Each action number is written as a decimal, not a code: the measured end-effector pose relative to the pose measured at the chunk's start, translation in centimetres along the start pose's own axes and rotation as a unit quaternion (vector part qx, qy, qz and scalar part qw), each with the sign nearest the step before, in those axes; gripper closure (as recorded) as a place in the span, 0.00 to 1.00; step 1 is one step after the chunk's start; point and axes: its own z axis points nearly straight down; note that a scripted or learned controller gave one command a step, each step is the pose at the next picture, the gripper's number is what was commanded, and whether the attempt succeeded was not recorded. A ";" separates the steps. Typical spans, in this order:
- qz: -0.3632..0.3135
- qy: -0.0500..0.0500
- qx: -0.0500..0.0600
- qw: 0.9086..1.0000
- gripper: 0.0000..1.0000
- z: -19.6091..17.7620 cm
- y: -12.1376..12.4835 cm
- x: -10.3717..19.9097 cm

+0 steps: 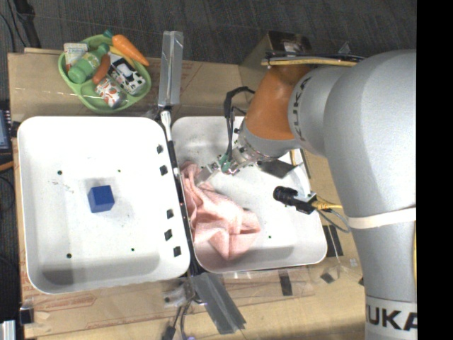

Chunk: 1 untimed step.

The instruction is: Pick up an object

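The fingers [212, 170] sit low in the right bin [301, 253], touching the upper edge of the pink cloth [219, 218]; whether they are spread or pinching cannot be told. The cloth lies crumpled against that bin's left wall. A blue cube [101, 197] rests in the left bin [42, 140], and a green bowl [88, 98] of toy food stands on the desk [205, 73] behind it.
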 end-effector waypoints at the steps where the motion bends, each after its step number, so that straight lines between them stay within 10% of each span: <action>1: -0.018 0.000 -0.001 1.000 0.00 0.1 -7.6 3.2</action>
